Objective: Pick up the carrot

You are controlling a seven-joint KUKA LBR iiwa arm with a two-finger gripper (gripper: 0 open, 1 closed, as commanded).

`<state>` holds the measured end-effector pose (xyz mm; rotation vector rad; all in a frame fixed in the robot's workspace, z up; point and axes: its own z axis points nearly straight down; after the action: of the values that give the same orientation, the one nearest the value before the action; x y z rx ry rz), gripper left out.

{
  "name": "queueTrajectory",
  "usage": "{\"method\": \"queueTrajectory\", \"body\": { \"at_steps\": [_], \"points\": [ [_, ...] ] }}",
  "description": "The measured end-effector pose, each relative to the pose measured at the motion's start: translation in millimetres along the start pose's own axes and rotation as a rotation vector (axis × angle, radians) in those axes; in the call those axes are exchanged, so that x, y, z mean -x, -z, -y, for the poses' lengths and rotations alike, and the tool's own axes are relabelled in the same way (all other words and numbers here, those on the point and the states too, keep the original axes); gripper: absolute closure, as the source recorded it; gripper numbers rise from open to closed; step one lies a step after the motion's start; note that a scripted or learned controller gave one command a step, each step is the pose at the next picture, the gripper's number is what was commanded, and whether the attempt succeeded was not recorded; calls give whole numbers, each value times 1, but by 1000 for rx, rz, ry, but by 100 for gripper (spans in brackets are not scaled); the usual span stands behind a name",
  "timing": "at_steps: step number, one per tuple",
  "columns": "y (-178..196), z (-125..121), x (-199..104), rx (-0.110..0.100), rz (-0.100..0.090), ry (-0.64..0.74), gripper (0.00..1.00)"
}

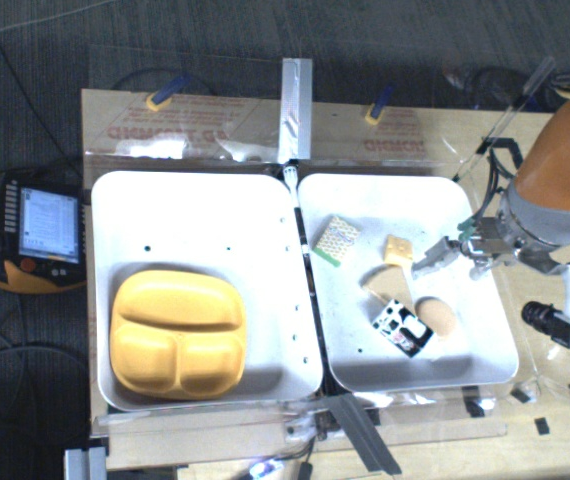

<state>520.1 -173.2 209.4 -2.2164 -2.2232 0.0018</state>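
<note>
The grey two-finger hand [443, 256], fingers apart and holding nothing, hovers at the right white shallow bin [485, 363], positioned near the small objects for grasping.

- I see two shallow white plastic bins side by side: the left bin [195, 193] and the right bin [485, 353], touching along their inner rims.
- A large yellow moulded bread-shaped block [177, 332] lies in the left bin's near-left corner.
- In the right bin, a small speckled sponge pad [337, 238] lies near the inner rim, toward the far side.
- A pale yellow cheese-like wedge [397, 249] sits right of it.
- A black-and-white patterned block [401, 327] lies toward the near edge, touching a tan egg-shaped piece [437, 315] on its right.
- My two-finger gripper [435, 258] sits just right of the wedge.
</note>
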Motion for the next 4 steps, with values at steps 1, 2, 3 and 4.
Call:
{"method": "queueTrajectory", "body": {
  "at_steps": [1, 2, 3, 4],
  "points": [
    [63, 33, -4, 1, 2, -100, 0],
    [2, -37, -46, -1, 2, -14, 0],
    [-92, -70, -34, -2, 3, -153, 0],
    [-74, -67, -65, -2, 2, -382, 0]
  ]
}}
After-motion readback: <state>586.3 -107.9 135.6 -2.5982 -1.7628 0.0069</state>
